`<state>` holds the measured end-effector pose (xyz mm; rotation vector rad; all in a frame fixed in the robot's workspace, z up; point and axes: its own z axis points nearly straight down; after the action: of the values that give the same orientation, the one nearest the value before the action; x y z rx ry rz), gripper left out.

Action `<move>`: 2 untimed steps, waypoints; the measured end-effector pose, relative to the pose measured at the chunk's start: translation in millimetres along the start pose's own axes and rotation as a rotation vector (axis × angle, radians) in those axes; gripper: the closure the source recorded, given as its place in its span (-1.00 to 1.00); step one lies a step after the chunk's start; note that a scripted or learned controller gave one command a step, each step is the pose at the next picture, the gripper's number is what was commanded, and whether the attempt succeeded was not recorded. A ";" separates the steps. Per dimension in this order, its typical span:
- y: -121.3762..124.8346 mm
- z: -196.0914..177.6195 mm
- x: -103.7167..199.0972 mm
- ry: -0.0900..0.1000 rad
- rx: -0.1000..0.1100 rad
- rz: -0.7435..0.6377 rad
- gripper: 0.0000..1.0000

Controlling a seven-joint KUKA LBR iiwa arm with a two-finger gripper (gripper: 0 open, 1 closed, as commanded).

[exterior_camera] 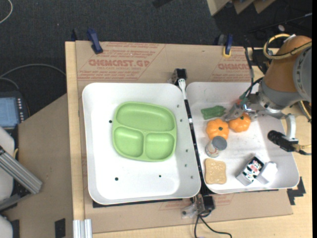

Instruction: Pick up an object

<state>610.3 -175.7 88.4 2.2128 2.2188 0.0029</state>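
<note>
My gripper (241,111) hangs low in the right bin (282,182), right over the upper edge of a small orange fruit (240,125). A second orange fruit (217,129) lies just left of it, touching or nearly touching. A flat green piece (213,112) sits to the gripper's left, near the bin's back. Below the fruits are a small grey round can (217,145), a tan square cracker (215,171) and a white and black carton (253,170). Nothing is visibly lifted off the bin floor.
The left bin (99,148) holds a green divided plate (144,131). A black divider rail (190,133) runs between the bins. The grey and orange arm (285,68) comes in from the right over the right bin's far corner.
</note>
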 end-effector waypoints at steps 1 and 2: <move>-38.1 -115.9 39.3 0.003 -0.004 -0.001 1.00; 25.5 -95.9 123.3 0.008 0.002 -0.007 1.00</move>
<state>634.7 -51.9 184.0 2.2099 2.2317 0.0085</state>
